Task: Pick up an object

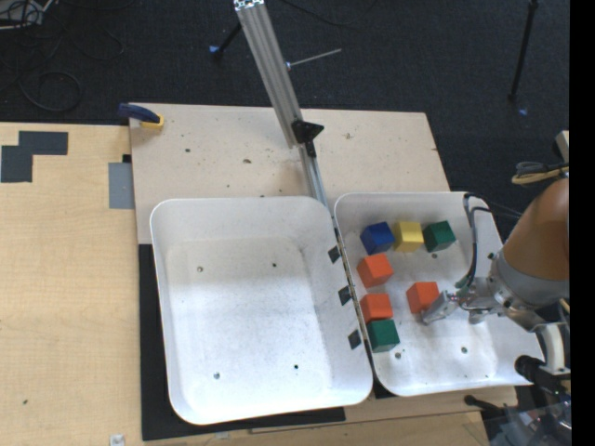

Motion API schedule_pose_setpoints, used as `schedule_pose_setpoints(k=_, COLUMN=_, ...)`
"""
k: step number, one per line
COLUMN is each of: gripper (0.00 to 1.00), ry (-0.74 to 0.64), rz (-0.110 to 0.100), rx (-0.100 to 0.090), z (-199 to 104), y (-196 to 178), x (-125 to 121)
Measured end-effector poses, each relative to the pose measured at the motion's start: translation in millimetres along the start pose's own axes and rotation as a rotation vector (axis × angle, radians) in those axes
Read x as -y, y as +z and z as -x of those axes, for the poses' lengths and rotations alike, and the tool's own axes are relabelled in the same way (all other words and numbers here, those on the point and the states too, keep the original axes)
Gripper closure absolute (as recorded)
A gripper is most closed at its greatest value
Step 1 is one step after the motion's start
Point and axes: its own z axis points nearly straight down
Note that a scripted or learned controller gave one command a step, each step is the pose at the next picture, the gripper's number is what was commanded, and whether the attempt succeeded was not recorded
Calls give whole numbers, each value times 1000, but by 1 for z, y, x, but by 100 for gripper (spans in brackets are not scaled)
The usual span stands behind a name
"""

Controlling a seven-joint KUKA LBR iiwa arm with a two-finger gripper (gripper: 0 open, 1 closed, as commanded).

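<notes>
Just beyond my gripper [435,312], fingers' state unclear, sits a squarish orange block [422,296], slightly askew.

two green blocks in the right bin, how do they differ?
The upper green block ends the top row, next to the yellow block; the lower green block sits near the bin's left wall, just below an orange block. The upper one looks a darker green, the lower one brighter. The gripper lies nearer the lower one, touching neither. Both are small cubes of similar size in the right bin.
</notes>
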Motion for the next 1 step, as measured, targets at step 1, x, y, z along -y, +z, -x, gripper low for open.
schedule_pose_setpoints(k=1, gripper=100, ry=5, rz=-1, rx=-2, z=1, y=-11, x=0)
